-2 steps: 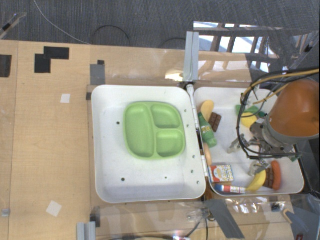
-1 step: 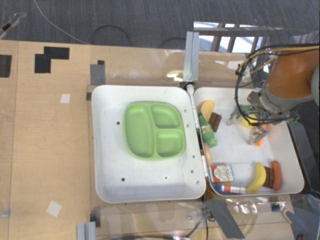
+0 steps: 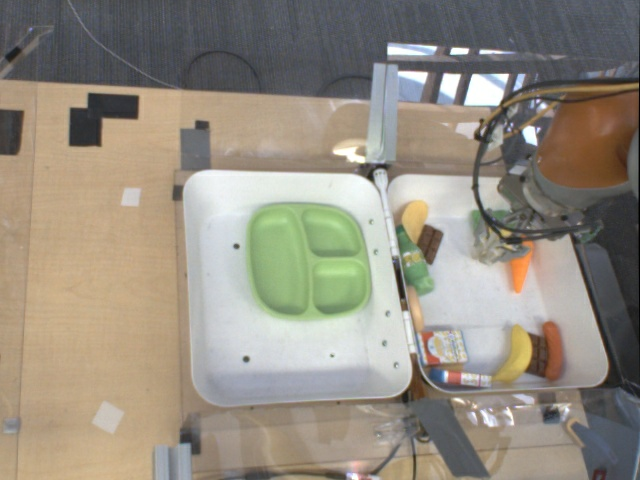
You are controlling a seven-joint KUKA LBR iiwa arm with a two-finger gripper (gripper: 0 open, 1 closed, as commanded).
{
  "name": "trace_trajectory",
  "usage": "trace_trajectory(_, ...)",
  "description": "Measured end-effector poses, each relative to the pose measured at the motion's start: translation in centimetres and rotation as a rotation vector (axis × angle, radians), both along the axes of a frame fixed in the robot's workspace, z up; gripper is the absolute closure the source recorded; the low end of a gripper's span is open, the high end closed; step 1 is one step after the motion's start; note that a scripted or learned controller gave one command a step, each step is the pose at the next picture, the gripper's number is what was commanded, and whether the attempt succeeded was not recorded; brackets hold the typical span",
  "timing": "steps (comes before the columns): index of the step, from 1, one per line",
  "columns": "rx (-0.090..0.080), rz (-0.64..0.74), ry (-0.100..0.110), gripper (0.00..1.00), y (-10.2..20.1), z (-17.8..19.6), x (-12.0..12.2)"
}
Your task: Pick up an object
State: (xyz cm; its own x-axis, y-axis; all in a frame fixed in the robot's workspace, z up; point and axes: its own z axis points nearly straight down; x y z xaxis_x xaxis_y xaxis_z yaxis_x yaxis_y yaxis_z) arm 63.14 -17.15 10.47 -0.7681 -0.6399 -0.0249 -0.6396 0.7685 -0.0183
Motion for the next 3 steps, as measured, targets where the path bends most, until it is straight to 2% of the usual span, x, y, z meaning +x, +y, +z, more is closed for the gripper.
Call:
trace_trajectory(1, -0.018, 0.614, 0.015, 1.0, -2.0, -1.4, -6.1)
trace_trajectory(2, -0.017, 0.626, 0.007, 1.0, 9.8, 15.2, -5.5)
trace_trajectory(3, -0.015, 0.812, 0.027, 1.0, 0.2, 6.6, -14.2)
